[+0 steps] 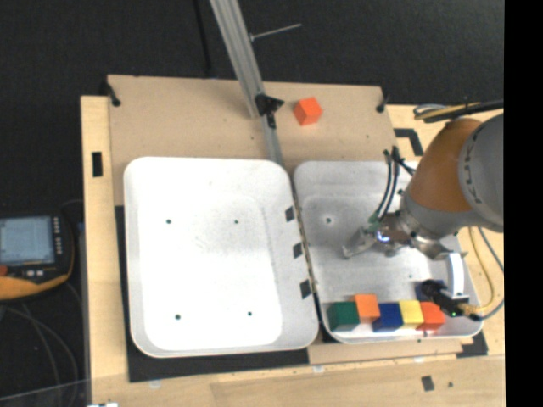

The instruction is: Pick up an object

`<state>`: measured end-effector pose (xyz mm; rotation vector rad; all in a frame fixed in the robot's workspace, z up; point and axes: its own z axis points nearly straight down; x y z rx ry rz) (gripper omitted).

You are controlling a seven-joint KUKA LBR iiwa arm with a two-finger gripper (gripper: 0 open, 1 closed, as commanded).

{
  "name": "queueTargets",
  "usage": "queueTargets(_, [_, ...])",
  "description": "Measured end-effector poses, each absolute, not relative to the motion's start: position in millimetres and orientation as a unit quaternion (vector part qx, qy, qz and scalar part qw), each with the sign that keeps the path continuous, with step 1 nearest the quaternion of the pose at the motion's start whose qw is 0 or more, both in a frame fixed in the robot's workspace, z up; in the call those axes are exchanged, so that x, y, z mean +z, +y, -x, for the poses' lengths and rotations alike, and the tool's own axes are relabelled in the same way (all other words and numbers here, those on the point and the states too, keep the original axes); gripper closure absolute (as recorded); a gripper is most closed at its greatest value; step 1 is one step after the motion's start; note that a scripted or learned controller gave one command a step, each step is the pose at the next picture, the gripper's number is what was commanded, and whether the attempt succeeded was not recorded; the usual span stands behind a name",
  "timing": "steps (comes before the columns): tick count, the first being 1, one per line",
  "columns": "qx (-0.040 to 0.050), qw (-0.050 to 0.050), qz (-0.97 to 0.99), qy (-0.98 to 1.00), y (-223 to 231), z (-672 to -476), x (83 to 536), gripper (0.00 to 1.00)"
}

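Blocks (386,314), small matte cubes, line the right bin's (327,189) near wall; the metallic gripper (361,244) hovers above bare floor, finger state indiscernible.

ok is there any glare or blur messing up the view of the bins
Camera view: the large left white plastic bin is brightly lit and nearly washed out; the right white bin looks greyer, shaded beside the grey arm; the row of small coloured blocks stays sharp; the tool is slightly soft.
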<state>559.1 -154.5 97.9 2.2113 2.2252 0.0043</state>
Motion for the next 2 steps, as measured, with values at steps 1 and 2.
queueTargets(1, [-0.0001,0.003,-0.708,0.706,-210,-535.5,99,0.00])
queueTargets(2, [0.0013,0.005,-0.709,0.705,-208,-537.6,110,1.00])
